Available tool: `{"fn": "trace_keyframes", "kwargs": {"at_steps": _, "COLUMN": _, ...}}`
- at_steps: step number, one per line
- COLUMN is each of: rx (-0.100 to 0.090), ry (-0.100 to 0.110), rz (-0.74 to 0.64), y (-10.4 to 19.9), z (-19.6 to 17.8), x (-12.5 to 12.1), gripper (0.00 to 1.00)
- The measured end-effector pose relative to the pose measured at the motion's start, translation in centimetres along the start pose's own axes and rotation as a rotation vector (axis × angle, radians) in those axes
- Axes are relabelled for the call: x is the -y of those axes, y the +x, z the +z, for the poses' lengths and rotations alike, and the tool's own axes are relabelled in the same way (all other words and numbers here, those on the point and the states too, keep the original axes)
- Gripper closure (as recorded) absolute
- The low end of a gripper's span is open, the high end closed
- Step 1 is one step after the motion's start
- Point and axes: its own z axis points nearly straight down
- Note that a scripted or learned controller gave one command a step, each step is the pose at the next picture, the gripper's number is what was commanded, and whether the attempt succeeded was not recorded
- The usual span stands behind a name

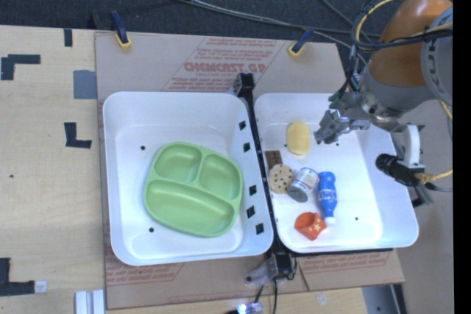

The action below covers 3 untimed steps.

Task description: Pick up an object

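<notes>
Right white bin (383, 224): pale yellow rounded lemon-like object (298, 137), smooth, matte; gripper (327, 130) just beside; jaw state unclear.

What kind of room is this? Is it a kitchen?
Probably a robot lab, not a kitchen. A robot arm reaches over two white bins, which sit on clamped cardboard, with cables trailing across the floor.

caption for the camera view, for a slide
Gripper hovers beside a yellow object in the right bin; green tray fills the left.
</notes>
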Motion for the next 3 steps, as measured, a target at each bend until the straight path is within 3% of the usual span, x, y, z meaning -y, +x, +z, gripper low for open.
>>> {"fn": "trace_keyframes", "kwargs": {"at_steps": 3, "rx": -0.002, "ry": 0.006, "rz": -0.005, "y": 16.3, "z": -0.7, "x": -1.9, "gripper": 1.00}}
